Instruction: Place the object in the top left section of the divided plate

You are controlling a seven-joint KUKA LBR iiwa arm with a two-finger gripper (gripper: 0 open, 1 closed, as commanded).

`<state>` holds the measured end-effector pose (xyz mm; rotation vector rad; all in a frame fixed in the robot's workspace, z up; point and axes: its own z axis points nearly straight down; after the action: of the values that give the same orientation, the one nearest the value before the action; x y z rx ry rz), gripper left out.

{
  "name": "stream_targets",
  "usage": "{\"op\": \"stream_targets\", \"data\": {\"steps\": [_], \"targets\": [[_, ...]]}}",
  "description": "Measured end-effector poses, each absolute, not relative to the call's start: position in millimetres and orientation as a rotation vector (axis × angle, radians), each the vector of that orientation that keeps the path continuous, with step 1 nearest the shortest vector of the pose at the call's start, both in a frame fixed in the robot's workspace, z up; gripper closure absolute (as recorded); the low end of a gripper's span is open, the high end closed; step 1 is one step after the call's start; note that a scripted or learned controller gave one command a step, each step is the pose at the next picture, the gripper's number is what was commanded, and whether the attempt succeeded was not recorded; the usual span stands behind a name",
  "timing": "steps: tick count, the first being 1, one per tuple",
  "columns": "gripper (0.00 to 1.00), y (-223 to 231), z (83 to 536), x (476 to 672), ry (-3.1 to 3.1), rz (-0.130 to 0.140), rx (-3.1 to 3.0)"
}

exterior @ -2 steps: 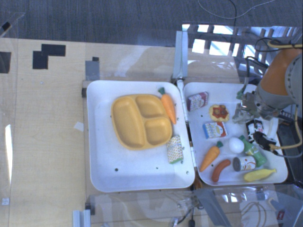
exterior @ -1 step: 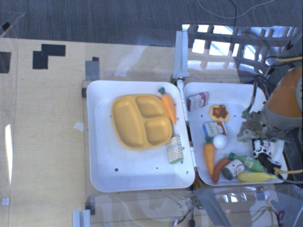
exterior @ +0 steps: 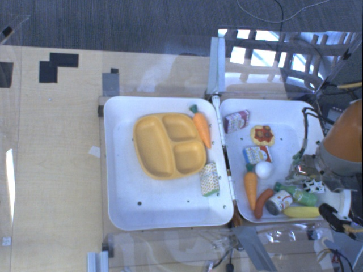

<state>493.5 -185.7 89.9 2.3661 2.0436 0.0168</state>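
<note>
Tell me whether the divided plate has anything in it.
Empty: the divided plate shows bare yellow sections; one carrot lies against its right rim.

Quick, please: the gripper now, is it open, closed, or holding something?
Gripper: cannot be told; it sits low over the right shallow white bin, near the green bottle and yellow toy banana.

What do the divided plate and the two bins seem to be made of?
The divided plate looks like moulded plastic, matte mustard yellow: one even colour, soft rounded ridges between its sections, only a dull sheen. The left bin and right bin look like smooth white plastic with rounded corners and raised rims, though coated metal cannot be excluded.
</note>
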Motion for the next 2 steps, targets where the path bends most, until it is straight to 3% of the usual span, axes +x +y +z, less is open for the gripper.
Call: {"op": "stream_targets", "data": {"steps": [1, 2], "targets": [[1.00, -153.2, 188.8, 492.1, 1.867, -0.002, 2.529], [1.00, -124.6, 263.5, 549.0, 1.862, -0.004, 2.533]]}}
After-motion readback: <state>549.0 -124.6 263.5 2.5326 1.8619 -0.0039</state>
